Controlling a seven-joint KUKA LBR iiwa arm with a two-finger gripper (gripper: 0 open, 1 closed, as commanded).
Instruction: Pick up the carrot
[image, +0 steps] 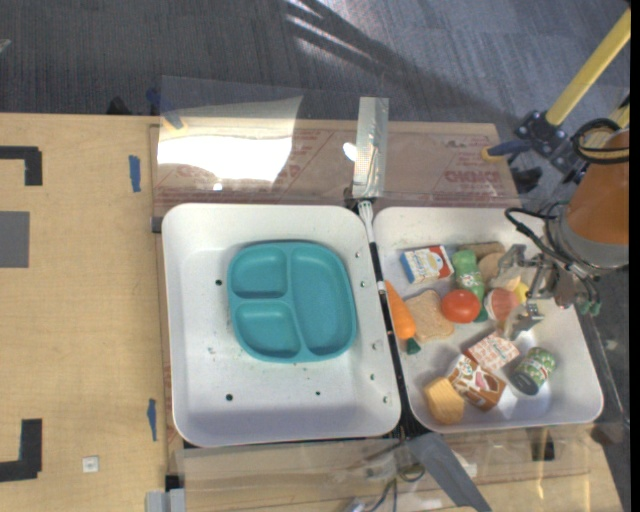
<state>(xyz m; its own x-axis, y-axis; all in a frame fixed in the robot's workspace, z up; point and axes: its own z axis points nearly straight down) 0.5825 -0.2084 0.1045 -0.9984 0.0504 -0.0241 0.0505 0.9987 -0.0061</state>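
So, carrot (401, 316) sits at the right bin's (585, 400) left wall.
Hand (527, 300) hovers center-right over the food; can't tell if it's clenched or released.

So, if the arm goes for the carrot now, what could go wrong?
1. The carrot lies against the left wall of the right bin, so one side of the jaws may hit the wall instead of sliding beside it.
2. The bread slice touches the carrot, and the tomato is close, so the jaws might catch or push those.
3. The gripper is across the bin; its path crosses crowded toy food.
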